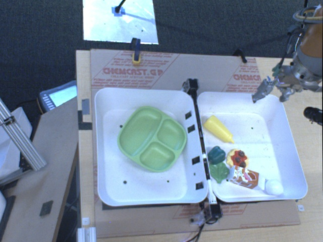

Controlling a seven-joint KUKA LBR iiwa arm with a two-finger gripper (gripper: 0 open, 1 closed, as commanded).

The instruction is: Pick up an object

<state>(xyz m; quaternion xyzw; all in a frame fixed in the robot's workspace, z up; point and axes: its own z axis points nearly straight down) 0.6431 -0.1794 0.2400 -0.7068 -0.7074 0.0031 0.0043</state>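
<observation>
The right bin (282, 120) holds a yellow cone-shaped piece (218, 128), a dark green toy (217, 155) above a lighter green one (220, 172), a red, yellow and orange toy (240, 166) and a white egg-like object (274, 187). My gripper (273, 89) hangs above the bin's far right corner, well away from all of them. Its two grey fingers are spread apart with nothing between them.
The left bin (108, 105) carries a light green divided plate (151, 138). A black clip strip (197, 135) runs between the bins. Cardboard lies under both. A grey side table (45, 150) stands at the left.
</observation>
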